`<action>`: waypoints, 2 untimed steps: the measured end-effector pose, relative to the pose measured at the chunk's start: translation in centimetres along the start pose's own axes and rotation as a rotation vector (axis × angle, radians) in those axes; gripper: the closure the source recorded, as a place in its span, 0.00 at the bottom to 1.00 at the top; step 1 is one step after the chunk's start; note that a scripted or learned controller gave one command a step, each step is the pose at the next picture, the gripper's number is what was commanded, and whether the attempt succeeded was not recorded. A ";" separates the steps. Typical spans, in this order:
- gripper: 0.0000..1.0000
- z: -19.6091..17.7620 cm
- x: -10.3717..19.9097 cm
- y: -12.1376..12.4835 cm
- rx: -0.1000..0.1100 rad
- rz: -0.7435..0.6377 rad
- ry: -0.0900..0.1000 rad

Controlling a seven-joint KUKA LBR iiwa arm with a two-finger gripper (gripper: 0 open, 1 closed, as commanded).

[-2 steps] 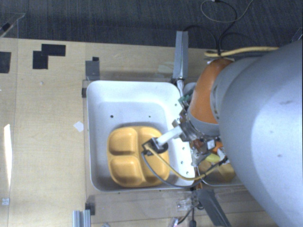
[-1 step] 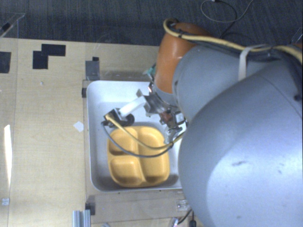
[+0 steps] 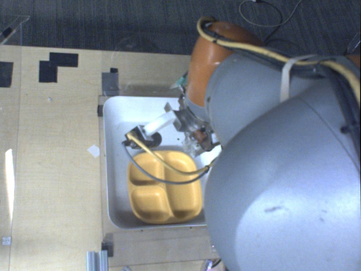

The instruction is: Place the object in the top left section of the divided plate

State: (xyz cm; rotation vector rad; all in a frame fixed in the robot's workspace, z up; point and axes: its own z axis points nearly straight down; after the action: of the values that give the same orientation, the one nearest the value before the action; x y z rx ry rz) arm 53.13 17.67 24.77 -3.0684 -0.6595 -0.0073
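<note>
A yellow divided plate (image 3: pixel 163 199) lies in the near half of the left white bin (image 3: pixel 115 151). Its raised ridges split it into several sections. My gripper (image 3: pixel 193 141) hangs just beyond the plate's far right corner, close above the bin floor, and its fingertips are lost in clutter and glare. I cannot make out any object between them. The plate sections that show hold nothing.
The grey arm with its orange band (image 3: pixel 206 55) covers the right side of the view and hides the right bin. A small teal scrap (image 3: pixel 181 82) peeks out at the bin's far edge beside the arm. Pale bench (image 3: pixel 51 168) with black markings stretches to the left.
</note>
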 end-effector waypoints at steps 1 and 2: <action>1.00 5.5 -4.5 -0.8 0.000 -0.126 -0.006; 1.00 1.7 -2.0 -6.5 -0.001 -0.201 -0.004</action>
State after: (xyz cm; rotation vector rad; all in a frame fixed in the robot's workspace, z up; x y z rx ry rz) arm 48.65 22.82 23.08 -2.9886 -0.9645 -0.0021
